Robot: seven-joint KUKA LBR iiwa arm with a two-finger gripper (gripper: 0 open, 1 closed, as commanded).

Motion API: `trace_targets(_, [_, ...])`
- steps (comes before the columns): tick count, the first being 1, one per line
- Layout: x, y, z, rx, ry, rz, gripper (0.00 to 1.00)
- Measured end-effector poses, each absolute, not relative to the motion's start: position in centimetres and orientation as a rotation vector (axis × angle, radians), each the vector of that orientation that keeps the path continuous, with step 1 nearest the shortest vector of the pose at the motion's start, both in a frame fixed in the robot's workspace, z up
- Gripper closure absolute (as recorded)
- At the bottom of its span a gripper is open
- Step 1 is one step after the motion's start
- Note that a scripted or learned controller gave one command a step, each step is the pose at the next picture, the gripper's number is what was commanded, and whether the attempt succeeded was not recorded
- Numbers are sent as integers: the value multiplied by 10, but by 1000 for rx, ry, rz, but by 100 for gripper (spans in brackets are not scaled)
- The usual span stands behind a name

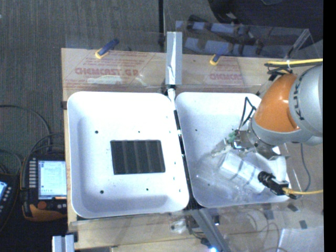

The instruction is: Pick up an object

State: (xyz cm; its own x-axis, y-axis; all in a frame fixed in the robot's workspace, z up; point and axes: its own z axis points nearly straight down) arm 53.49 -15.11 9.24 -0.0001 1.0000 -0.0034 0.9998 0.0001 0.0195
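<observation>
Clear plastic, crumpled and hard to make out, lies in the right bin [210, 114] under the arm [294, 112], whose orange band hides the gripper [237, 142]; whether it grips cannot be told. Both white bins sit on a wooden bench [110, 70]. A dark ribbed panel [137, 156] lies in the left bin [84, 125], its long axis running left to right.

I see one clear plastic object [232, 168], crumpled-looking, hard to make out, lying in the right bin [210, 114] near its front-right part.
</observation>
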Motion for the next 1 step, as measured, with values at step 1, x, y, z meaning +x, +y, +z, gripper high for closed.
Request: trace_targets(1, [517, -149, 93, 2041, 2355, 22, 0])
